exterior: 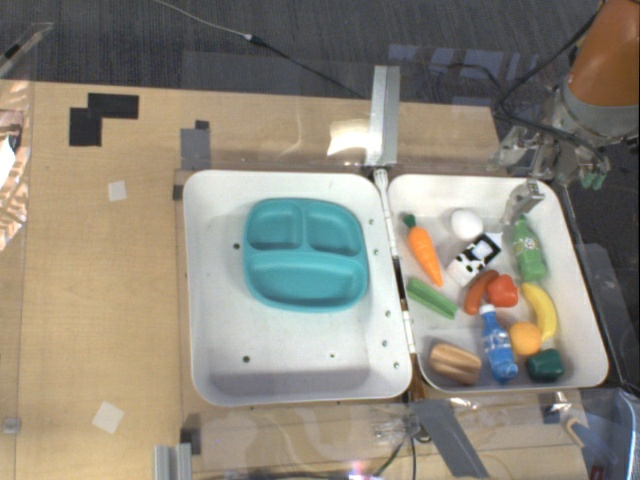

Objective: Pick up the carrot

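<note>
The carrot (424,252) lies in the right bin (590,298), near its left wall, tip toward 5 o'clock and green top toward 11 o'clock. The gripper (522,201) hangs over the bin's upper right, at roughly 2 o'clock from the carrot and well apart from it, with a white egg (465,223) between them. The fingers are small and blurred; how far apart they stand cannot be told, and nothing is seen between them. The arm's orange band (604,56) is cut off at the right edge. A teal divided plate (303,254) sits in the left bin (220,358).
</note>
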Action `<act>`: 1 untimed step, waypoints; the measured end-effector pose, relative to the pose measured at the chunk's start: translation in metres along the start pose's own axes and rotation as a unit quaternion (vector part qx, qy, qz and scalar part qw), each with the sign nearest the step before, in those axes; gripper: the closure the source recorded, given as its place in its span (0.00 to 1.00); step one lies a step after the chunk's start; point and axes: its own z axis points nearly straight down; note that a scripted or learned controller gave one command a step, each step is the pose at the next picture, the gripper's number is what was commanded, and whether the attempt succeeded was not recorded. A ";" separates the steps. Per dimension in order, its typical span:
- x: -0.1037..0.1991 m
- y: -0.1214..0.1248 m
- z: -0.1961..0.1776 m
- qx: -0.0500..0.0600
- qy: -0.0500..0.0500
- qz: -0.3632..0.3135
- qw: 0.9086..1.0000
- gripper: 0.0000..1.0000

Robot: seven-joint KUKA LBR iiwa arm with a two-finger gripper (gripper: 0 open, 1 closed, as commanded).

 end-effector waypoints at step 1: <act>0.019 0.056 0.119 -0.002 0.005 0.030 1.000 0.00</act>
